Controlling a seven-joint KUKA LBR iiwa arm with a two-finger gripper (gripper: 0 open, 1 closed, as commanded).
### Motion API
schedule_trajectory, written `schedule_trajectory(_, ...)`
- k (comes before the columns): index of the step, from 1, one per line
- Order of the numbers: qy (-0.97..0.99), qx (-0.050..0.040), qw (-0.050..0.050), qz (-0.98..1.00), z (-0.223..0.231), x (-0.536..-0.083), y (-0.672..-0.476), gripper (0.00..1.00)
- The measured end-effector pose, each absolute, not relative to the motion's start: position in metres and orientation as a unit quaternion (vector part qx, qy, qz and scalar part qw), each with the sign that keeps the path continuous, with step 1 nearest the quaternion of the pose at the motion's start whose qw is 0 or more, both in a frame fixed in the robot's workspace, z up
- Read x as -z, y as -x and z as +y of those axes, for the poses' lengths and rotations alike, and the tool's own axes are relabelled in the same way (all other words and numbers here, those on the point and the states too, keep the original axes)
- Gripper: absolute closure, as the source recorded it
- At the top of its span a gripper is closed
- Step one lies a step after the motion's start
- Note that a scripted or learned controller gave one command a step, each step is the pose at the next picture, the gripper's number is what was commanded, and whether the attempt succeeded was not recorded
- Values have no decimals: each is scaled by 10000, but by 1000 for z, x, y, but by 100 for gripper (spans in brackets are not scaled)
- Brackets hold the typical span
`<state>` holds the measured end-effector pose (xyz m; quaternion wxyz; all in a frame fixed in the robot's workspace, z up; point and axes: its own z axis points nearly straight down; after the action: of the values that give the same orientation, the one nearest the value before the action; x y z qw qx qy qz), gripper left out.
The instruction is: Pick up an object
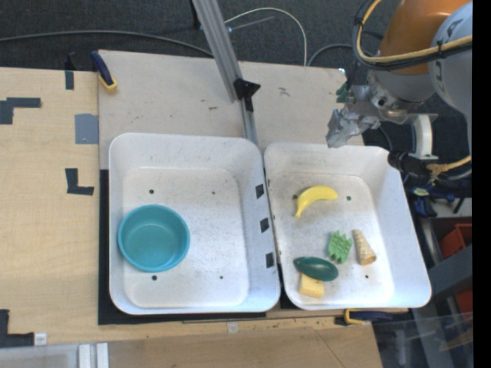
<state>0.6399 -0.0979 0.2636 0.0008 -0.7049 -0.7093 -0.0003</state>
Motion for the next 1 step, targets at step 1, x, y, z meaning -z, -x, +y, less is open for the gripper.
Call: schedule_trajectory(1,7050,-6,9,-7092,-48,-252,-639,100)
